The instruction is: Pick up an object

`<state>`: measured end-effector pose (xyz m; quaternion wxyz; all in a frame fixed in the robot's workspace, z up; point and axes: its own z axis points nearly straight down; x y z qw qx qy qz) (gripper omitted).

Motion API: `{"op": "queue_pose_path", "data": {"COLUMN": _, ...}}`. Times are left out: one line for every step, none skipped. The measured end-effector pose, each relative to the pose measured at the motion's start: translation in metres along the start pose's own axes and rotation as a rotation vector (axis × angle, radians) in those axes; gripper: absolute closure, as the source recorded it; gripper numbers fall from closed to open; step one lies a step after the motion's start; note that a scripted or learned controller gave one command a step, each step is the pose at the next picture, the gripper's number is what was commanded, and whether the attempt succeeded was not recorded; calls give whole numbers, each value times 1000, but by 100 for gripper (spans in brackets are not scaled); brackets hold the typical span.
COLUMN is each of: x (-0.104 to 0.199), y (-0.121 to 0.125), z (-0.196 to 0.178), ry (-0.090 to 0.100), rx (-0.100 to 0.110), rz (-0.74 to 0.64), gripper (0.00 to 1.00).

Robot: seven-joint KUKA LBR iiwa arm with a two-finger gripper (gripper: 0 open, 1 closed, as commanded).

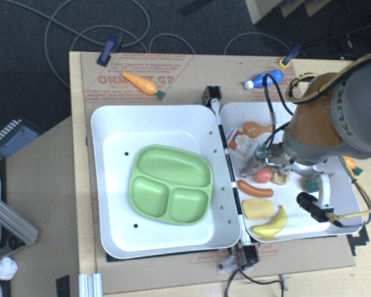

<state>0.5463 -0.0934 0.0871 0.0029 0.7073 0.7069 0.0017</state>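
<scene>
Passing over the green divided plate in the left bin, descending into the right bin with the jaws, state impossible to tell, above the pink-red food piece beside the sausage; next: centring and closing on that piece.
</scene>
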Motion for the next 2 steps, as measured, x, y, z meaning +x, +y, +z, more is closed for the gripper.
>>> {"op": "queue_pose_path", "data": {"x": -1, "y": 2, "z": -12, "ry": -2, "rx": -6, "rz": 0, "gripper": 100}}
{"op": "queue_pose_path", "data": {"x": 66, "y": -9, "z": -98, "ry": 2, "rx": 5, "rz": -2, "gripper": 100}}
